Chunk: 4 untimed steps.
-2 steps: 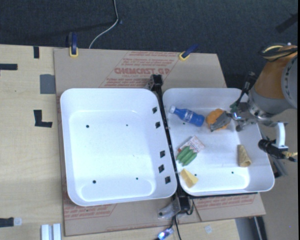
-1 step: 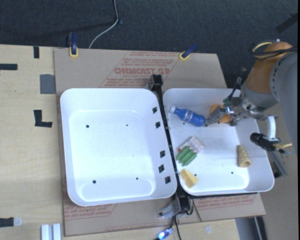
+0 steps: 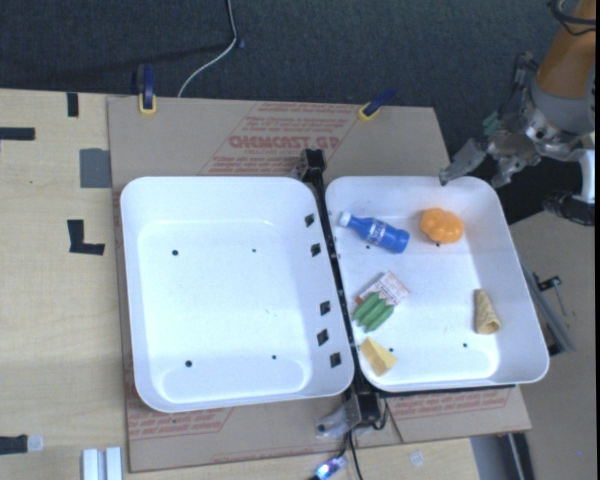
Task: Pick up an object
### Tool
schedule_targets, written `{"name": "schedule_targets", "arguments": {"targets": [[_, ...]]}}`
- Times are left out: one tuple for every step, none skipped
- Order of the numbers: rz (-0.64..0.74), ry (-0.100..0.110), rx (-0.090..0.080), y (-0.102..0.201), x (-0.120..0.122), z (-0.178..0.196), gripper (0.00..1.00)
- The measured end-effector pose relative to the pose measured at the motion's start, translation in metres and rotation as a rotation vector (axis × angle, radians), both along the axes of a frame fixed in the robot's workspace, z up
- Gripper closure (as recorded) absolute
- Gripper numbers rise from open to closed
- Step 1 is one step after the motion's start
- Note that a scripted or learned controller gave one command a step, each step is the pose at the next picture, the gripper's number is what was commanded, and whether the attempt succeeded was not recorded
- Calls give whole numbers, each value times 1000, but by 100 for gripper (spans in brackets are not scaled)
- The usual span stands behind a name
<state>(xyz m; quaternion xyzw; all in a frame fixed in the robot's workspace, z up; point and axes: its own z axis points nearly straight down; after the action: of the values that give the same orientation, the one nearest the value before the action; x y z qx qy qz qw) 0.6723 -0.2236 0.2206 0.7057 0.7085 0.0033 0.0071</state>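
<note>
You are looking down at a KUKA arm hanging its gripper (image 3: 477, 165) over the far right corner of the right bin (image 3: 510, 268), its two fingers spread open and holding nothing; every candidate object is lying in that bin, none of them between the fingers. An orange fruit (image 3: 441, 225) is sitting nearest the gripper, a blue bottle (image 3: 375, 232) is lying on its side just left of it, a green bundle with a printed card (image 3: 377, 304) is resting near the bin's middle, a yellow wedge (image 3: 376, 355) is crowding the near left wall, and a tan cone (image 3: 487, 311) is lying by the right wall. You are facing several risks, by my reading: the fruit could be rolling off under a closing pinch; the bottle could be spinning away if struck off-centre; the wedge and cone are sitting so close to walls that a finger could be catching the rim. The left bin (image 3: 220, 288) is sitting beside it on a cardboard sheet (image 3: 270, 138) clamped to a pale wooden bench (image 3: 40, 298); dark carpet (image 3: 100, 18) is filling the background, a white cable (image 3: 215, 58) trailing across it.
</note>
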Motion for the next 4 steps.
{"name": "schedule_targets", "arguments": {"targets": [[-3,24,7,21,-32,-138,0],[1,-5,0,46,-1,96,0],[-2,-3,1,69,-94,326,0],[-2,14,2,69,-91,325,100]]}}
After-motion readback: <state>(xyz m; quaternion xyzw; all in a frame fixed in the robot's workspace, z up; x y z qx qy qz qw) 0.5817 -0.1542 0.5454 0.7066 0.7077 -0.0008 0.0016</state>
